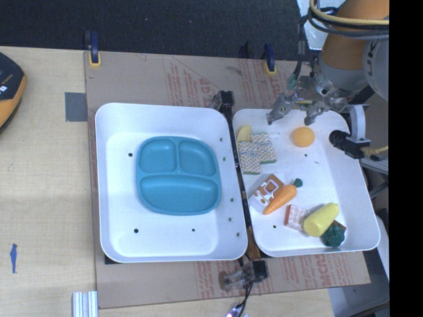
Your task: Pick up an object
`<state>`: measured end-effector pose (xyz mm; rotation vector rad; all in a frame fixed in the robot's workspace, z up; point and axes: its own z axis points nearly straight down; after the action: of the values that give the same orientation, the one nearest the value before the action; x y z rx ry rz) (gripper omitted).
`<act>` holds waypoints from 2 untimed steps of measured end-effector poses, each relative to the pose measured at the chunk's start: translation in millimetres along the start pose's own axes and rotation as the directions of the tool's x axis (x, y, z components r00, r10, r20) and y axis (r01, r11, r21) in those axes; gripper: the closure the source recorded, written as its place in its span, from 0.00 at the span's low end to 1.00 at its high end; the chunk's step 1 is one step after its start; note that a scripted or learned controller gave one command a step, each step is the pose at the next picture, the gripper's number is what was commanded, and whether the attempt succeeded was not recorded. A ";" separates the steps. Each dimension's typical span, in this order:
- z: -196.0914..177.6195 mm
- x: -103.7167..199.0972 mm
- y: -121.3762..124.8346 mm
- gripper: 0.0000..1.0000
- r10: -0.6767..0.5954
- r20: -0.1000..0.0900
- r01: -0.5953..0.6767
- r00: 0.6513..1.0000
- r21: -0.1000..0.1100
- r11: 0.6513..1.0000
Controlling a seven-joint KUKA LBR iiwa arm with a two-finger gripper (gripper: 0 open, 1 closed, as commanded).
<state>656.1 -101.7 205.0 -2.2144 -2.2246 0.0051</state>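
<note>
The orange ball (pixel 303 137) lies in the right bin (pixel 357 197), near its far edge, just below the gripper (pixel 293 115) and a little to the right of the spot between its two tips. The ball is round, so it has no long side and points no way. The gripper hangs over the far edge of that bin with its two fingers spread apart and nothing between them. From big to small: the left bin (pixel 112 177) holds a blue tray (pixel 177 175) with three parts. In the right bin, the checked cloth (pixel 256 153) lies near the left wall. The toy carrot (pixel 282 195) lies slanted, its green end up and to the right. The yellow corn (pixel 320 218) lies slanted too, near the front right corner.
</note>
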 end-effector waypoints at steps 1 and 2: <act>33.2 -22.5 -0.3 0.00 0.001 0.001 -0.001 1.000 0.003 1.000; 37.1 -60.4 0.1 0.00 0.003 0.002 -0.003 1.000 -0.003 1.000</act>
<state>656.4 -162.1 167.9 -2.2204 -2.2235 0.0034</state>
